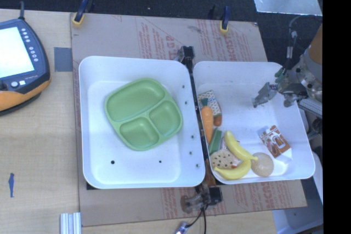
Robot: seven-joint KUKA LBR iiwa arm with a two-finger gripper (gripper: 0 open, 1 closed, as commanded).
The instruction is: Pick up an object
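Left bin [93, 172]: one green tray [143, 113], three wells, lying flat mid-frame.

Right bin [241, 71]: carrot [207, 122] by the divider; bananas [236, 157] at lower centre; cracker [221, 160] touching them; pale ball [262, 164] just right of that; snack packet [275, 140] lower right.

Gripper [267, 93]: right of frame, over the right bin's upper part, nothing between its fingers; how wide they stand, cannot tell.

Tablet [19, 63]: far left.
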